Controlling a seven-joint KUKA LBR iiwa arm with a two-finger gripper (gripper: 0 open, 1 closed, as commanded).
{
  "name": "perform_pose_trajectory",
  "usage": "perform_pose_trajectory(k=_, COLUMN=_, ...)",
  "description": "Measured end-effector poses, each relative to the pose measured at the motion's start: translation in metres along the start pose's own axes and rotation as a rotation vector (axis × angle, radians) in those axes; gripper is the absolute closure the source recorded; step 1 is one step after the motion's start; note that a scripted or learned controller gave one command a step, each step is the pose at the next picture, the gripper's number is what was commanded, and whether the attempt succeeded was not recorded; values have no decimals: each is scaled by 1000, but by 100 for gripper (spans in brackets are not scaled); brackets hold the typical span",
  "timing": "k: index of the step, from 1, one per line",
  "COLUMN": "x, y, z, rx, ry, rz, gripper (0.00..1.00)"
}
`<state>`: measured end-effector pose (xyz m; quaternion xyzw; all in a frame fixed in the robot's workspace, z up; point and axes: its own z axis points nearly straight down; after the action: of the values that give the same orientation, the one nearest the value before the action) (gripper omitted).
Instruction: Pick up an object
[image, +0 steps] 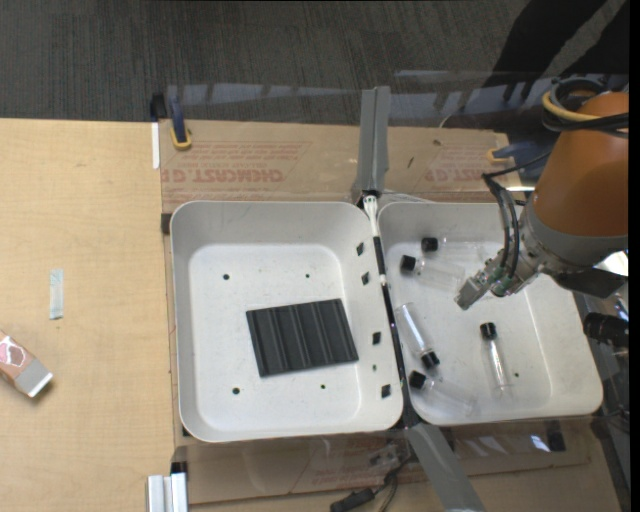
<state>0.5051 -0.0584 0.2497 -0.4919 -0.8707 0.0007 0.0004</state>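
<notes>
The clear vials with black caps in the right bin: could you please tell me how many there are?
5 visible: one near the back, one beside it toward the divider, one lying along the divider, one at the front corner, one in the middle. The arm may hide more.

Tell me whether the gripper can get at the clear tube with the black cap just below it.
Probably yes. The gripper hovers over the right bin, and the tube lies apart from the other tubes, with nothing over it.
</notes>
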Motion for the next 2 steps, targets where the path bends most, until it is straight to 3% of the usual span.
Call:
perform_pose_trajectory(k=1, x=-14, y=11, z=8, rx=-1, ry=-1, rz=-85, gripper=100)
perform_pose_trajectory(k=2, x=-58, y=83, z=1, rx=-1, ry=-2, rz=-136, gripper=100)
